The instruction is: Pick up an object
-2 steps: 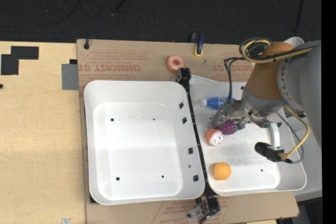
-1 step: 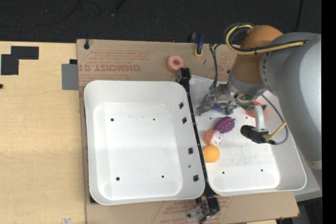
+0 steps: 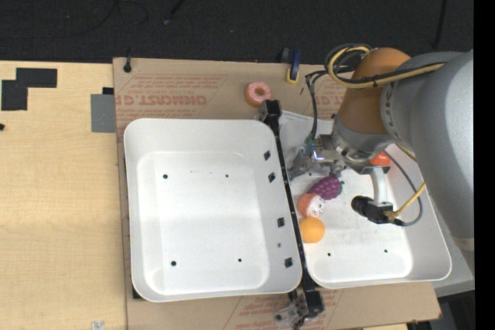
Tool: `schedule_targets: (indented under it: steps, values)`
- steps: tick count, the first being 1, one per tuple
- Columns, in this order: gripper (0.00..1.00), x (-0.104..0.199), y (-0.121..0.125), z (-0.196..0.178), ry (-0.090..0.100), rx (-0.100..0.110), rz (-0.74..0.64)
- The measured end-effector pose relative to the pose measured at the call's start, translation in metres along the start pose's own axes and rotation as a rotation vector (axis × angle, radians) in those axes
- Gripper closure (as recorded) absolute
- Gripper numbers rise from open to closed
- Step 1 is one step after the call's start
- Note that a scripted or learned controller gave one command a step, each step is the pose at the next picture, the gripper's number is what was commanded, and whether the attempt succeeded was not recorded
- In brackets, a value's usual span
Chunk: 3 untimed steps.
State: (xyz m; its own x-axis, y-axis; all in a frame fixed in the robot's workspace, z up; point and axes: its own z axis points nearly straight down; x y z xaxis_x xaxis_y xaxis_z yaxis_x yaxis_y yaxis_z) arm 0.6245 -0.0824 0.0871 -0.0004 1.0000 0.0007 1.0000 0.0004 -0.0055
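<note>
Your gripper [image 3: 308, 158] sits low in the right bin [image 3: 387, 259], near that bin's upper left corner. The grey arm [image 3: 433, 127] above it covers much of the bin's far side. From this angle you cannot tell whether the gripper is released or clenched, and nothing can be made out in its grasp.

The things you could pick lie just below the gripper in the view:
- A purple bunch [image 3: 328, 187], like small grapes, is the closest, a little below and to the right of the gripper. Whether they touch cannot be judged.
- A red-and-white piece [image 3: 307, 204] lies just under the bunch and looks to be touching it.
- An orange ball [image 3: 311, 231] lies below that again, pressed against the piece and close to the bin's left wall.
- A small red-orange thing [image 3: 379, 160] shows to the gripper's right, partly hidden beside the wrist.

A black strip [image 3: 282, 182] runs along the seam between the two bins, immediately left of the gripper and close to all three stacked things, so you have little room on that side. The left bin [image 3: 201, 243] lies beyond the strip.

Above and left of the gripper, outside both bins, a pink ring [image 3: 257, 93] rests on the cardboard sheet [image 3: 178, 89]. A blue and yellow clamp [image 3: 291, 66] stands at the sheet's far edge, well apart from the gripper.
</note>
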Motion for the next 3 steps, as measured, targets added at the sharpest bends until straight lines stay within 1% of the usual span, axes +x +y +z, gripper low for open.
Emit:
schedule_targets:
  steps: [1,2,3]
  values:
    - [0.0,-0.028,-0.036,0.0,-0.001,0.002,0.003]
    - [1.0,-0.028,-0.035,-0.01,0.0,-0.001,0.005]
    - [1.0,0.024,0.023,-0.107,0.0,-0.017,-0.006]
